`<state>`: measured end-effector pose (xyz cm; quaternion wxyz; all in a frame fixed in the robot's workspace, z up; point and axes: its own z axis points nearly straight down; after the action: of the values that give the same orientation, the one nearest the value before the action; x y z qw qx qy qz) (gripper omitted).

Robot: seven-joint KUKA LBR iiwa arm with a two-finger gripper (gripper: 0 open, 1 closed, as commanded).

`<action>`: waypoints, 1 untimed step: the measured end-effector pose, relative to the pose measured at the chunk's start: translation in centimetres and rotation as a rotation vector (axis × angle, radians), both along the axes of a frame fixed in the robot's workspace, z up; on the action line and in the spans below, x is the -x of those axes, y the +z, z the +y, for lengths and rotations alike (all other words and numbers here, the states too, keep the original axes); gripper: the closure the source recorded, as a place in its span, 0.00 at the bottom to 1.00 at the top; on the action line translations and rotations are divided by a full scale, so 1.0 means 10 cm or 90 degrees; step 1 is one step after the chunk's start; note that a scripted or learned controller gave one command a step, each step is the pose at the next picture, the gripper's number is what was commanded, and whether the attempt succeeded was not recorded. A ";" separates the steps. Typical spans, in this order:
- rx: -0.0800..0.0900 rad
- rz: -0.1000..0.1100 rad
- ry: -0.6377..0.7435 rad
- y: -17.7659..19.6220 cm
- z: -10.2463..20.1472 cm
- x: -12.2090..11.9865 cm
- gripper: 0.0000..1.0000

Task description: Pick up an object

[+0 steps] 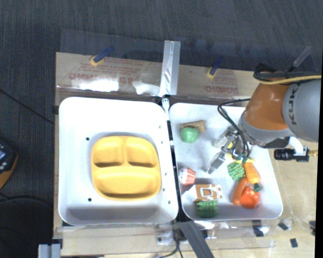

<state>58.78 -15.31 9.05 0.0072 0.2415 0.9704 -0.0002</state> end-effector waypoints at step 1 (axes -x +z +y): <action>-0.001 -0.002 -0.042 0.00 -0.06 0.30 0.00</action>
<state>55.75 -15.92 9.09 0.0089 0.2732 0.9619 0.0009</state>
